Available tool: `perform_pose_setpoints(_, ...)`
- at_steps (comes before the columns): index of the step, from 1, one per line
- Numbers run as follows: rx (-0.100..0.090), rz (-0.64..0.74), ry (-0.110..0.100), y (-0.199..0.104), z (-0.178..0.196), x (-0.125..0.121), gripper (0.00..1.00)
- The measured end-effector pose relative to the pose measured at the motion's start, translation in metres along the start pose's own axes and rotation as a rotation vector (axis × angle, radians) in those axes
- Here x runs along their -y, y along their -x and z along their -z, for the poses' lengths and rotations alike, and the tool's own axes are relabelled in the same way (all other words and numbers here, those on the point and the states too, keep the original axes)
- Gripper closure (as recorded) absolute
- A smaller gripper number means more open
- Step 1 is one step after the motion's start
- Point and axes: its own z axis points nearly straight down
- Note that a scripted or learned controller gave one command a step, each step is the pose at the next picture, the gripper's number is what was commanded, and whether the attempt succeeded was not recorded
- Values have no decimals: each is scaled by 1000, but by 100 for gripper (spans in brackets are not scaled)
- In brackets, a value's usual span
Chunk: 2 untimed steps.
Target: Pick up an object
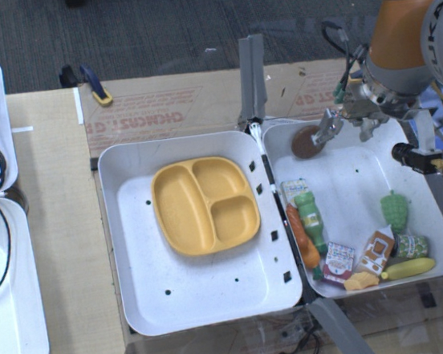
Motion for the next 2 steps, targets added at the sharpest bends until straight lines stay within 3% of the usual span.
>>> perform_pose_setpoints(1,1,58,4,-9,-111,-24,0)
perform_pose_setpoints(2,1,-56,2,3,-33,7,0)
